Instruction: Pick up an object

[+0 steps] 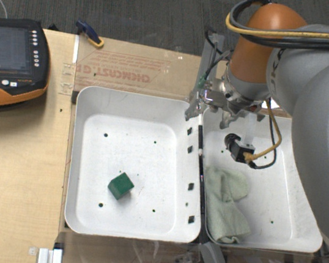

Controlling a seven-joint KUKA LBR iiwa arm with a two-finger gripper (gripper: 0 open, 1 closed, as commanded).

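Where the arm (319, 90) covers the right bin's (277, 201) far edge, pincer (224, 111) hovers | grip: cannot tell | pale cloth (225, 205) crumpled, same bin | green cube (121, 186) in left bin (149, 150)

You are looking down on a green cube (121, 186) lying in the left bin (140, 146), towards its near edge. A pale cloth (225, 205) is lying crumpled in the right bin (277, 198), against the wall shared with the left one. The gripper (218, 110) is hanging over the right bin's far corner, well apart from the cloth. A pendant (8, 63) is resting on the bench (10, 165).
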